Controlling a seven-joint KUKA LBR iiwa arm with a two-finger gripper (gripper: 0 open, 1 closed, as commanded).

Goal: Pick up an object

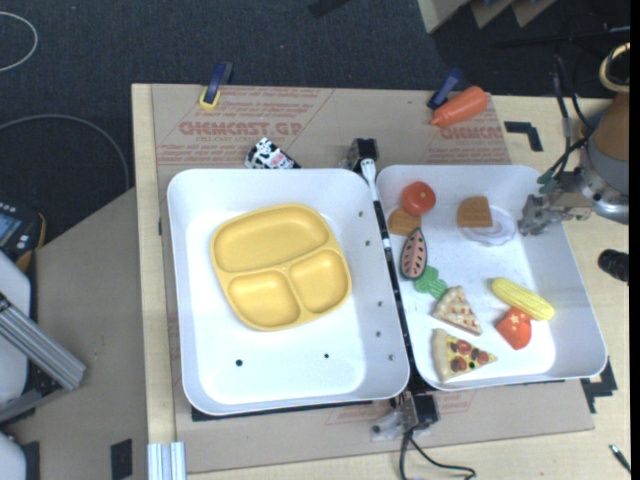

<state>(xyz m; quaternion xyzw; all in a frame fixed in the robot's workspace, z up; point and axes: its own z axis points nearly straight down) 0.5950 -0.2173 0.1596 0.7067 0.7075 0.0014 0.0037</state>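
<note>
Toy food fills the right bin, and the piece lying closest to the gripper is a brown bread slice at the far side of that bin, resting against a small clear dish. The gripper sits at the bin's far right edge, to the right of the bread and dish and apart from both; nothing shows between its fingers, and whether they stand open or closed cannot be told from this slant.

Left of the bread lies a red tomato, with a watermelon wedge nearer, beside the bin's left wall, and a green leafy piece just below it. Toward the near side are two pizza slices, one beyond the other, a yellow corn cob and a red strawberry-like piece touching the cob.

The left bin bears a yellow divided plate. On the bench beyond the bins lie an orange carrot and a small black-and-white toy.
</note>
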